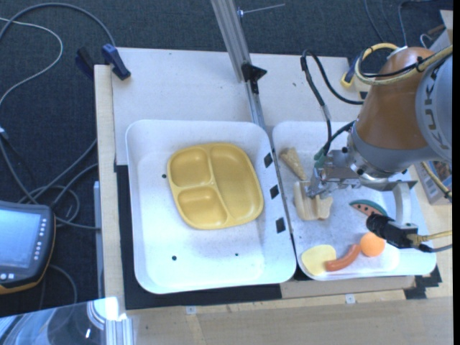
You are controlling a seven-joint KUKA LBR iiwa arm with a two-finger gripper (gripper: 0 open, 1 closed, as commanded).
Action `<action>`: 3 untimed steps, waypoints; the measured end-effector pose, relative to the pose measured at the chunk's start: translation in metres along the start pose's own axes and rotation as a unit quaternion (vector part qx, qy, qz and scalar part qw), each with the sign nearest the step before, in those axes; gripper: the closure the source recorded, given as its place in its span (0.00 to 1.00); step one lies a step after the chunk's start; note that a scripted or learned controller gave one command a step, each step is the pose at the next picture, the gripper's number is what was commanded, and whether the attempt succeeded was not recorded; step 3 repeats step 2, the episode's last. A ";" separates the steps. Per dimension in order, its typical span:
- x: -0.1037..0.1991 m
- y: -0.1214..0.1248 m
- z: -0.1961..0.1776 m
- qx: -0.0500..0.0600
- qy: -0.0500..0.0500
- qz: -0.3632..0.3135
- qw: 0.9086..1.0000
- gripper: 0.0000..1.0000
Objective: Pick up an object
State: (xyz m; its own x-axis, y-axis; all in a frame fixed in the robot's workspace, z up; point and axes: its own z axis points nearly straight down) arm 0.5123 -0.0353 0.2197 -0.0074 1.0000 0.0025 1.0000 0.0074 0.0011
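My gripper (315, 187) hangs low in the right bin (287, 136), at its left middle. Directly under and in front of it lies a pale tan block (315, 208), like a piece of bread; the gripper's tip meets its upper edge. A tan cone-shaped piece (291, 162) lies just left of the gripper, near the bin's left wall. Along the front of the bin sit a pale yellow piece (318, 257), a red-orange sausage (343, 259) and an orange ball (371, 244). A teal slice (368, 208) lies to the right, partly under the arm.
The left bin (144, 192) holds a yellow divided plate (214, 185). A metal pole (231, 27) rises from behind the wall between the bins. The bulky arm (402, 113) covers the right bin's back right part.
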 end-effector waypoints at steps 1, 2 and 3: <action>0.054 0.024 0.005 0.000 0.000 0.000 1.000 1.00; 0.106 0.045 -0.011 -0.001 0.000 0.000 1.000 1.00; 0.106 0.045 -0.011 -0.001 0.000 0.000 1.000 1.00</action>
